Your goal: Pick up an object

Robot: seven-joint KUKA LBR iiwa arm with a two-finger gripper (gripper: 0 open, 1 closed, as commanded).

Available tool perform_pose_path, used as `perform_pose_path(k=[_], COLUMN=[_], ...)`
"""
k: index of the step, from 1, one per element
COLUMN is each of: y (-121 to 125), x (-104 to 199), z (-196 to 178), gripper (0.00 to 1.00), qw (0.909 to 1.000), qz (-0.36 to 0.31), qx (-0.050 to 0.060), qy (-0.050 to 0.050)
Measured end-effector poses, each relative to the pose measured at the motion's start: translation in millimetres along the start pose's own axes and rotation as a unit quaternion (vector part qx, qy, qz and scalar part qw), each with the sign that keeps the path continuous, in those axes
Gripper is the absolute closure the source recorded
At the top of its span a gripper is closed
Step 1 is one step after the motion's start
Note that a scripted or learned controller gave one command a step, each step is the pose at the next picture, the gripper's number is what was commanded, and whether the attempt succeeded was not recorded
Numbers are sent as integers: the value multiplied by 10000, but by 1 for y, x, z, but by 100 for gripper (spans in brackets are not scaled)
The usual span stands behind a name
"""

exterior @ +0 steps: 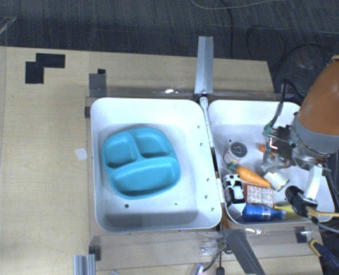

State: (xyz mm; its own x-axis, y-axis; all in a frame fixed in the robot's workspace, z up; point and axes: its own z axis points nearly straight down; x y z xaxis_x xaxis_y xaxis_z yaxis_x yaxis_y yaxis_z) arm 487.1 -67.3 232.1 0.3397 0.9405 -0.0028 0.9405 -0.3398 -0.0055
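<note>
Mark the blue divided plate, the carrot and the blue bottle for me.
blue divided plate (140, 162): camera view, centre ridge.
carrot (253, 176): camera view, middle of body.
blue bottle (256, 212): camera view, middle of barrel.

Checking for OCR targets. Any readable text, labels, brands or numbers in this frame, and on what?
No text can be read.
Patterned packet in the right bin: red and white print, too blurred to read.
Blue bottle: no legible label.
Small round tin: top too small to read.
Black and white item: pattern only, no letters made out.
Blue divided plate: plain.
</note>
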Motion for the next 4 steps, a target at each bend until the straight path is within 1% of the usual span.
perform_pose_path(k=[1, 2, 3, 4], y=[4, -34, -33, -49], x=[22, 95, 96, 135], z=[-49, 22, 15, 18], gripper=[100, 100, 100, 100], qw=[10000, 9980, 9982, 9999], qz=[74, 639, 606, -148], qx=[-13, -10, 15, 1], qy=[2, 0, -17, -3])
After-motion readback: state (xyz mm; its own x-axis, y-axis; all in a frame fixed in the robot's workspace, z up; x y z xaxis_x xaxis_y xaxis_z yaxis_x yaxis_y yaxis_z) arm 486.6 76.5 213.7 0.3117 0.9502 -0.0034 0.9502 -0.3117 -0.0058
